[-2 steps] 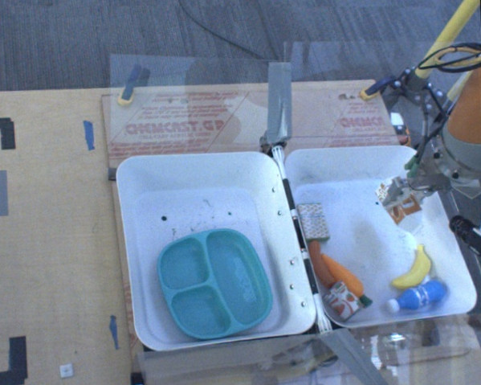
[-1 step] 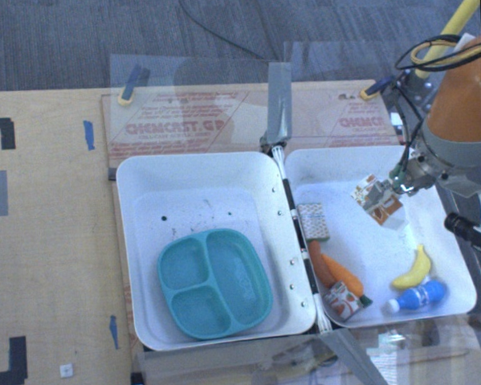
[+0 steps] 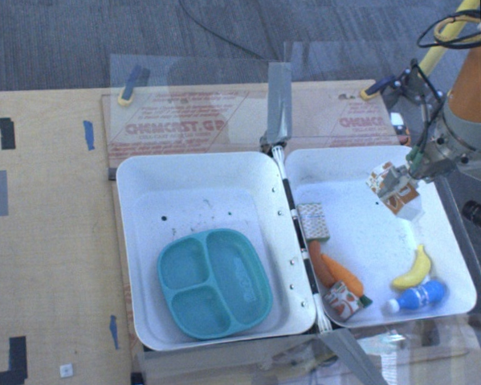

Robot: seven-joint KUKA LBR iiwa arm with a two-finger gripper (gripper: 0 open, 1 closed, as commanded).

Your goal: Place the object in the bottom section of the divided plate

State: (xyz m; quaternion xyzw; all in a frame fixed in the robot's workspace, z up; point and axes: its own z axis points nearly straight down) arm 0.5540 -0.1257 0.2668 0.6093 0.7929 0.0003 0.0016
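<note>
Camera view: gripper pinches a crinkly orange-and-white packet above the right bin; smooth teal divided plate sits left.

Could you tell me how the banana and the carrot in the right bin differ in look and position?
The banana is yellow and curved; the carrot is orange and straight, tapering.
The banana lies near the bin's right wall, just above a blue bottle; the carrot lies near the left wall, beside a small red-and-white pack.
Both lie flat in the right bin, apart from the hand.
</note>
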